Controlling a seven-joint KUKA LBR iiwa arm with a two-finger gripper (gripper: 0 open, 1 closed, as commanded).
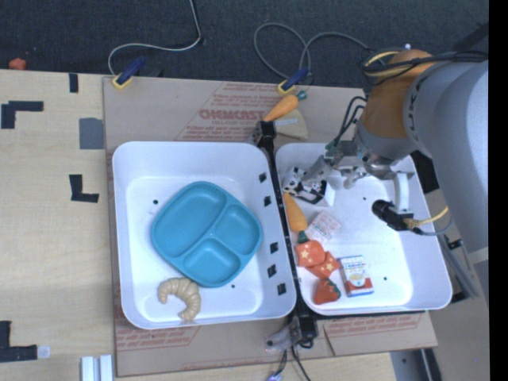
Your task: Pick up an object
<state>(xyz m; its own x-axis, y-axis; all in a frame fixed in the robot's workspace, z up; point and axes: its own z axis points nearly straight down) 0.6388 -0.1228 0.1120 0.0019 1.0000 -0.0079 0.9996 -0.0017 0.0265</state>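
Reaching in from the right of the frame, the grey arm with its orange band is hanging over the upper part of the right bin, and the gripper is sitting low near that bin's upper left corner, close to the divider between the two bins. How far it is open cannot be told here, because its tip is blending into a dark, cluttered patch, and nothing is showing clearly in its grasp. Just below the gripper, an orange carrot is lying at a slant along the bin's left wall, with a small clear packet just beside it to the right. Lower down, a red and orange toy is resting next to a small boxed carton, and a red strawberry-like piece is sitting near the bin's bottom edge. In the left bin, a blue divided plate is lying near the middle, and a tan croissant is lying just below it toward the lower left. Another carrot is lying outside the bins on the cardboard at the upper middle of the frame.
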